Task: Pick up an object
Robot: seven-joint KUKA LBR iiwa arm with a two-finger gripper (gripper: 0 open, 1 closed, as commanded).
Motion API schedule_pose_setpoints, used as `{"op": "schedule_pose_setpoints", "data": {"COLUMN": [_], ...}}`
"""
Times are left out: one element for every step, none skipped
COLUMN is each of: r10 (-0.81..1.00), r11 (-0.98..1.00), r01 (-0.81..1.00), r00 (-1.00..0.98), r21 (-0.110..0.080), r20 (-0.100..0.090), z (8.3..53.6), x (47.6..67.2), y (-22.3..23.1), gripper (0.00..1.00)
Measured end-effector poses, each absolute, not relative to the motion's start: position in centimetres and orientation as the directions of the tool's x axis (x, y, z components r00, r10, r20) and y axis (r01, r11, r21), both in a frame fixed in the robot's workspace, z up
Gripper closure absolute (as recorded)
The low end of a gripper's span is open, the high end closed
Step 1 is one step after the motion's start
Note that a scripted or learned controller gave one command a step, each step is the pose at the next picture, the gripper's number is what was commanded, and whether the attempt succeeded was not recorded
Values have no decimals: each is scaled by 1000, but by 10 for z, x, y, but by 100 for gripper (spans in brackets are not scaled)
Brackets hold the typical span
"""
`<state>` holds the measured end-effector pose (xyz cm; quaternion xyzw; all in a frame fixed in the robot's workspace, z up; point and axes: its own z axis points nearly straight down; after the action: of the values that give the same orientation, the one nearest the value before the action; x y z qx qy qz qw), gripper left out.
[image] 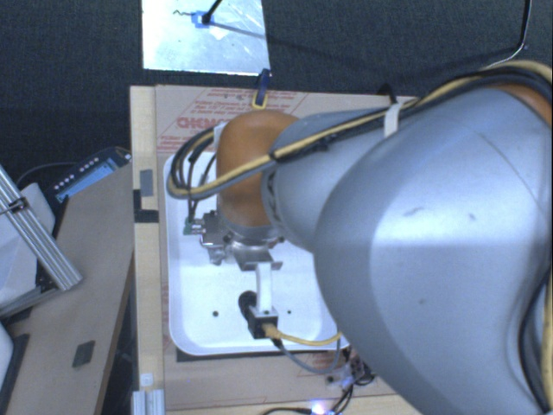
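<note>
While the gripper (247,251) hangs low over the middle of the white bin (194,318), I cannot tell if it is spread or closed. Any object is hidden beneath it. I judge this the reaching step: next it must close, then lift clear of the bin.

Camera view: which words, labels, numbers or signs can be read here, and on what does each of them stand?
Red printed lines on the cardboard sheet under the white bin: too blurred to read; they look turned or reversed.
Pale marks on the blue device at the left: too small to read.
Nothing here can be quoted with confidence.
</note>
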<state>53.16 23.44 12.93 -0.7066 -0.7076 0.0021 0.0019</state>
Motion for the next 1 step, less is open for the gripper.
{"op": "schedule_pose_setpoints", "data": {"r10": [1000], "r11": [3], "r01": [1000], "r00": [-3], "r21": [4], "r20": [2], "z": [178], "x": [531], "y": [234], "gripper": [100]}}
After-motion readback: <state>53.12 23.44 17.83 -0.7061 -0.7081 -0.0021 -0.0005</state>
